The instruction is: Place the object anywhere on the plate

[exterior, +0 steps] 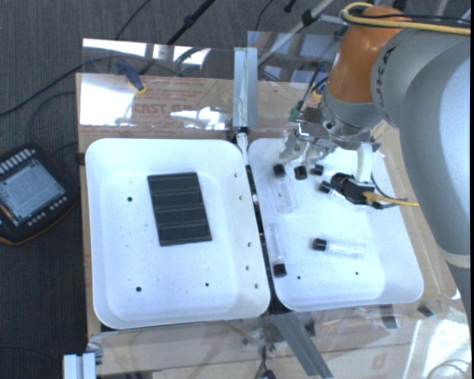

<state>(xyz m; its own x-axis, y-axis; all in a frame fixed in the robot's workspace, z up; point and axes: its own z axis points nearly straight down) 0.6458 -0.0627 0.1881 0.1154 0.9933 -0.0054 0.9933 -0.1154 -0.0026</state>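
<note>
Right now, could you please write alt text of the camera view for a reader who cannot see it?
A grey and orange robot arm reaches from the right, its gripper over the far end of the right bin, where several clear tubes with black caps lie. The left bin holds a dark ridged plate.

Dark grey carpet floor (pixel 31 54) surrounds the pale wooden desk (pixel 103 93), with thin black cables (pixel 154 10) trailing across it. A black handheld control pendant with a grey screen (pixel 24 194) lies on the floor left of the desk.
</note>
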